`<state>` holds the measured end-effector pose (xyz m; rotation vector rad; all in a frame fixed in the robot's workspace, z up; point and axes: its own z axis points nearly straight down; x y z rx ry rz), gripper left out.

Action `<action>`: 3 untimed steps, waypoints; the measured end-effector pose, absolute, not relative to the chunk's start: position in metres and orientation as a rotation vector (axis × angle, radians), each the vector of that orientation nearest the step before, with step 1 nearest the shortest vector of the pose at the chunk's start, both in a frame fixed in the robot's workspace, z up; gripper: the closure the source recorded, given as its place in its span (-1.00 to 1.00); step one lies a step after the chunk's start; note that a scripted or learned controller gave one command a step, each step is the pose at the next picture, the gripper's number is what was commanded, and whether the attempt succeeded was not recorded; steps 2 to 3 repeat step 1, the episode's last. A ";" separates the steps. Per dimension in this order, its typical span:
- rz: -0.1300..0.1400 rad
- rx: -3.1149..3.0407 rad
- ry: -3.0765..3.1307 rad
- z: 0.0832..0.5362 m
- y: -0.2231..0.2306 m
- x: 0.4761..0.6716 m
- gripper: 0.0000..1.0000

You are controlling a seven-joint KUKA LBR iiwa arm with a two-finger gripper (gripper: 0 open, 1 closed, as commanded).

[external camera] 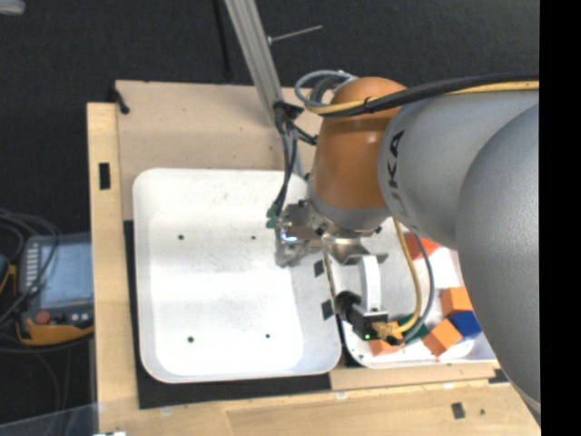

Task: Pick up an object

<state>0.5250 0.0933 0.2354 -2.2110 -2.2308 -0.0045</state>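
Bench of pale wood carries two shallow white bins side by side, seen from above at a slant; the left bin shows a white floor marked with four small dark dots; the right bin is largely covered by the arm, which comes in from the view's right, grey and bulky, with its orange band above the wrist. The gripper sits below that band, over the strip where the two bins meet, at the left bin's right wall; the wrist hides most of it, so how far it stands open, and whether it has hold of anything, cannot be told.

The things to pick lie in the right bin's near corner, well apart from the gripper: an orange block close to the front rim; a blue block just beside it; a second orange block behind those. A slanted metal rail rises behind the bench; a handheld screen unit rests off the bench at the view's left.
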 end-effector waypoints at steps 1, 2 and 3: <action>-0.001 -2.216 -2.226 0.235 0.090 0.525 -1.00; -0.001 -2.216 -2.226 0.235 0.090 0.525 -1.00; -0.001 -2.216 -2.226 0.235 0.090 0.525 -1.00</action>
